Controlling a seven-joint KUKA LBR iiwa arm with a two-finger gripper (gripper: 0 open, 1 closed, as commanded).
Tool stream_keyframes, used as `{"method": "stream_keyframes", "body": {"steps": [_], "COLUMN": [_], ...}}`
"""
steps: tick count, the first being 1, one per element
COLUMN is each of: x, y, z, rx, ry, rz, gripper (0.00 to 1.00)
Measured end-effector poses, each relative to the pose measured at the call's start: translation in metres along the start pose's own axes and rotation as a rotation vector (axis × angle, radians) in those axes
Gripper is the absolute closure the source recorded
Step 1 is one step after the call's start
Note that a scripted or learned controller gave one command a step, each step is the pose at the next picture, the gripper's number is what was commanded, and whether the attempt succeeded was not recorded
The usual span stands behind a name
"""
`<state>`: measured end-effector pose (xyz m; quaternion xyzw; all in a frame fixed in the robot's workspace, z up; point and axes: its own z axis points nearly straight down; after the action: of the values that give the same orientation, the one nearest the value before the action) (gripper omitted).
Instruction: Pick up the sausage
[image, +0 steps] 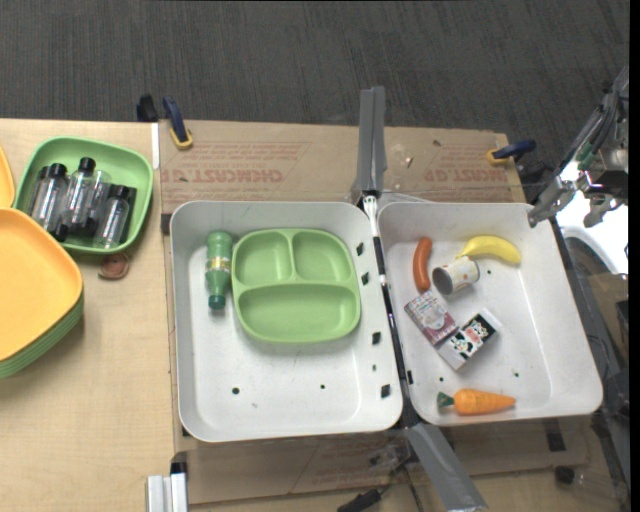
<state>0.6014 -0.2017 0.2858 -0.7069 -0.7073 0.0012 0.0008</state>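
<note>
Camera view, contents listed from left to right, with places given against the sausage (422, 262). Well to its left, outside the bins: stacked orange plates (35, 290) at the view's edge, and above them a green tray (135, 170) holding small dark-capped bottles (78, 202). Left bin (285, 410), white: a green bottle (217, 268) lying lengthwise, then a green divided plate (295, 285), both left of the sausage and across the divider between the bins. Right bin (545, 390), white: the sausage itself, reddish-orange, lying on end-to-end near the bin's upper left corner, close to the left wall. Just beside it on the right, a small cup (456, 275) on its side; a banana (492, 248) further right and slightly above; a pink packet (431, 317) and a black-and-white carton (470, 339) below; a toy carrot (478, 402) well below, near the bin's bottom edge. Far right: the arm's pincer (585, 175), up beyond the right bin's upper right corner and well apart from the sausage; whether it is spread or closed cannot be told from this angle, and nothing is seen between it. Task status, by judgement: not begun in effect. The sausage rests untouched on the bin floor; left to do are the approach across the bin, descent, grasp and lift. The neighbouring cup may crowd the grasp.
</note>
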Motion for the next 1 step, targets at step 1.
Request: {"method": "stream_keyframes", "body": {"steps": [1], "x": [-0.0007], "y": [-0.1153], "z": [0.0071], "rx": [0.002], "ry": [0.0], "rz": [0.466], "gripper": [0.0]}}
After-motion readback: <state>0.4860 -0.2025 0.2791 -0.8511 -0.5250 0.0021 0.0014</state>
